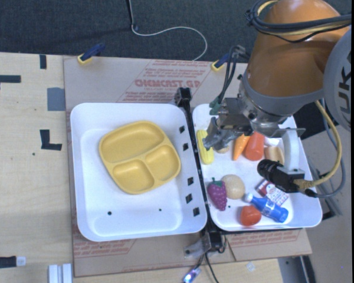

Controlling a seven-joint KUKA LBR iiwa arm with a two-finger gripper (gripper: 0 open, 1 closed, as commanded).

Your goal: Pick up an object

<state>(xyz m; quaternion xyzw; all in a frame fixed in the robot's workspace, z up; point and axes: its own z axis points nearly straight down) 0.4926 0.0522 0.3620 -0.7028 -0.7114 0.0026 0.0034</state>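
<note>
Gripper point(217, 139), finger state not readable, hangs low over the right bin's point(310, 217) upper left; nearest pick is the carrot point(241, 147) just to its right, long axis near-vertical in view.

Toy foods point(233, 184) and a blue bottle point(271, 208) crowd the right bin point(310, 217).

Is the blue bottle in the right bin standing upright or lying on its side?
Lying on its side. The blue bottle stretches flat along the floor of the right bin, white cap toward the left bin, beside a red tomato.
</note>
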